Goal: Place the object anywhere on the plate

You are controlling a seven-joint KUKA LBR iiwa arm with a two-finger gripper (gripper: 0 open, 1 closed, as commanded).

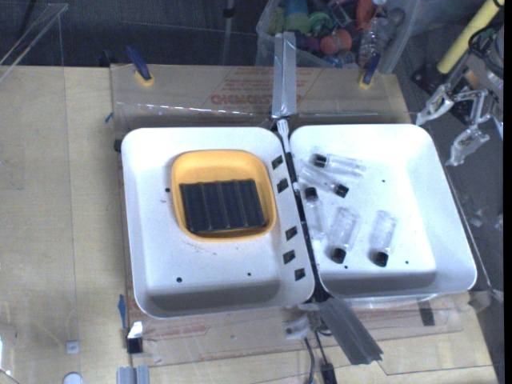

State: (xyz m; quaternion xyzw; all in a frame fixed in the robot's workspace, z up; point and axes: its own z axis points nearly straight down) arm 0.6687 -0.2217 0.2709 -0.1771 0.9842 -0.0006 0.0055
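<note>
1. Yellow plate (182,166) with a dark ribbed insert (222,206) sits in the left bin (152,278); nothing lies on it yet.
2. Clear vials with black caps (342,229) lie scattered in the right bin (432,254), well apart from the plate.
3. My tool (468,130) hangs beyond the right bin's far corner; whether it's open I cannot tell.
4. I judge picking hasn't begun: next I must reach over one vial and grasp it.

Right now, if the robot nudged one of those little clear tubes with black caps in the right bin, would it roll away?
Probably. The clear vial lies on its side and looks round, so a sideways push would likely roll it across the right bin. It looks small and see-through, so likely light. Its smooth, shiny wall may be slippery to grip. The other vials close by could get knocked.
</note>
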